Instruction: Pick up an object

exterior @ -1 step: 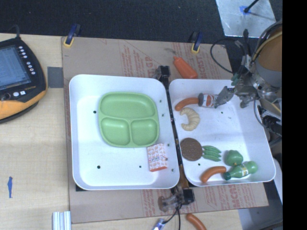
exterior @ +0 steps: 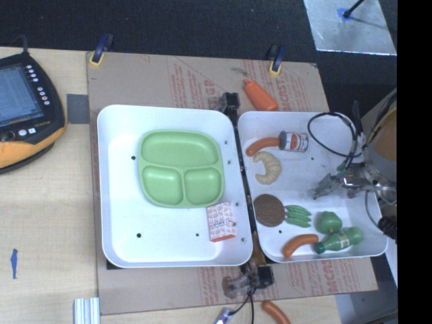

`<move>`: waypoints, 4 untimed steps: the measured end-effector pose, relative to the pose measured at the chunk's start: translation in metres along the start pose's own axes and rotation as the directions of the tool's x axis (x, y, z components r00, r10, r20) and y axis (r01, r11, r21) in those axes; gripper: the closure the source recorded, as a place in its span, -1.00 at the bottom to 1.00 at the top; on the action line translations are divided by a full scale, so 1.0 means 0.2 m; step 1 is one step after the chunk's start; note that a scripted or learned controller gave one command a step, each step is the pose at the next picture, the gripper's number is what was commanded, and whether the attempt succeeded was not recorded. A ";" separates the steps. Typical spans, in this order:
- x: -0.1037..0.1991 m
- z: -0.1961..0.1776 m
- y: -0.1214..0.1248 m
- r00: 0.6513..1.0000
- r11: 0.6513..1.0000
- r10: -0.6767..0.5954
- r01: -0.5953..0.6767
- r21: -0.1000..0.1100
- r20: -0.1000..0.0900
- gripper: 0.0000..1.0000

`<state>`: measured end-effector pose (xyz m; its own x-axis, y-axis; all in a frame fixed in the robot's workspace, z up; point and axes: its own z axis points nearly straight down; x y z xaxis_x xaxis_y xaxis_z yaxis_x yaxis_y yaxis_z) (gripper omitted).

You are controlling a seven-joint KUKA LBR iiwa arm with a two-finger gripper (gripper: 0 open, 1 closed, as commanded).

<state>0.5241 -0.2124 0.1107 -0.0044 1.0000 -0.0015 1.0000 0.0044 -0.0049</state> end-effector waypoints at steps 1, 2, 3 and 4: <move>0.09 -0.18 0.58 1.000 1.000 0.000 0.000 -0.004 -0.002 -1.00; 0.07 0.10 0.17 1.000 1.000 -0.002 0.002 0.000 -0.001 -1.00; 0.07 0.04 0.18 1.000 1.000 -0.006 0.006 0.000 0.001 1.00; 0.60 0.09 0.39 1.000 1.000 -0.004 0.004 -0.004 0.000 1.00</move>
<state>0.6009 -0.0929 0.0918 -0.0082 1.0000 -0.0012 1.0000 0.0082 -0.0011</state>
